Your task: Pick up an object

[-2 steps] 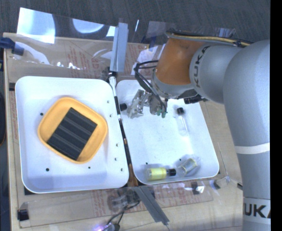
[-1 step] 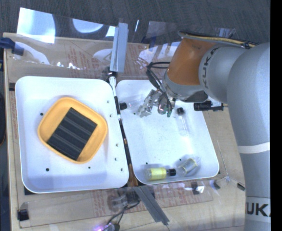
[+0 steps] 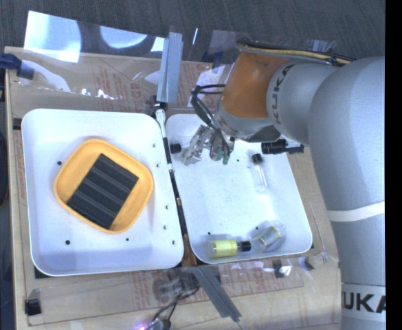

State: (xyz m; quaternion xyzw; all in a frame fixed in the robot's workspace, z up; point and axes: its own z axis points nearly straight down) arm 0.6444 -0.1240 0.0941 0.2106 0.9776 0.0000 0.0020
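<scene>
The arm [image 3: 310,108] reaches in from the right, and its gripper [image 3: 207,146] hangs over the far left part of the right bin [image 3: 293,205]. The fingers [image 3: 194,150] look slightly apart, with nothing visible between them.

Candidate objects lie in the right bin. A yellow bottle with a dark cap [image 3: 226,247] rests near the front rim, its long axis running left-right and the cap pointing right. Just beside the cap sits a crumpled clear wrapper [image 3: 269,237]. A small clear vial [image 3: 259,174] lies mid-bin, long axis roughly front-to-back, dark cap toward the far side. In the left bin [image 3: 36,184], a yellow tray with a black ribbed pad [image 3: 104,186] sits tilted diagonally.

Risks, as judged: the gripper is well apart from the bottle and near only the vial, so closing here would likely catch nothing. The vial is thin and round and may roll off the fingertips unless the fingers close across its long axis. The bottle lies near the front wall, which could block one finger. The wrapper may be dragged along.
</scene>
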